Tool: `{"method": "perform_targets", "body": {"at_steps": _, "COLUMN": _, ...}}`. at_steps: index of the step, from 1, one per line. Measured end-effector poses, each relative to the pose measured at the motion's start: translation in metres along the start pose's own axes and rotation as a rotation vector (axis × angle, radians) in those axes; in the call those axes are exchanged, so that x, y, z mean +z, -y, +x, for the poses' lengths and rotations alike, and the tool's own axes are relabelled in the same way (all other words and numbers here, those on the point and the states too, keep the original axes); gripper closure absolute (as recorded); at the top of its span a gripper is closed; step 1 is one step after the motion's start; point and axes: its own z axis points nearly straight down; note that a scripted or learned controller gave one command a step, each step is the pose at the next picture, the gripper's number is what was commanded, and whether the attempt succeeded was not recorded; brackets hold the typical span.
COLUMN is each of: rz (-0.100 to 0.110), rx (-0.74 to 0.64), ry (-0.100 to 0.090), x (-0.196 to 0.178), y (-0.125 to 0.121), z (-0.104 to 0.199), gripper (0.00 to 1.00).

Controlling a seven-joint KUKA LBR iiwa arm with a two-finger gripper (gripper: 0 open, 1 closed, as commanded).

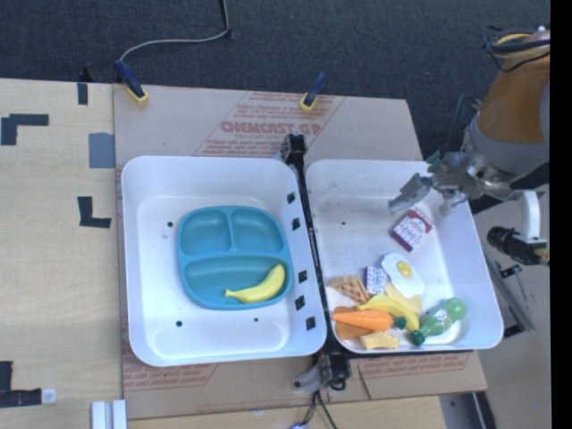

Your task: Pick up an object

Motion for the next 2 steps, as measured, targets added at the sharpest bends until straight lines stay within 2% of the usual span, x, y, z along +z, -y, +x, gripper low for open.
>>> {"method": "perform_targets", "body": {"at_steps": 1, "rz": 0.003, "rx": 0.001, "ry": 0.000, "x": 0.108, "y": -0.022, "z": -0.032, "gripper": 0.00}}
{"method": "perform_targets", "body": {"at_steps": 2, "rz": -0.011, "rx": 0.000, "ry": 0.007, "x": 0.144, "y": -0.023, "z": -0.043, "gripper": 0.00}}
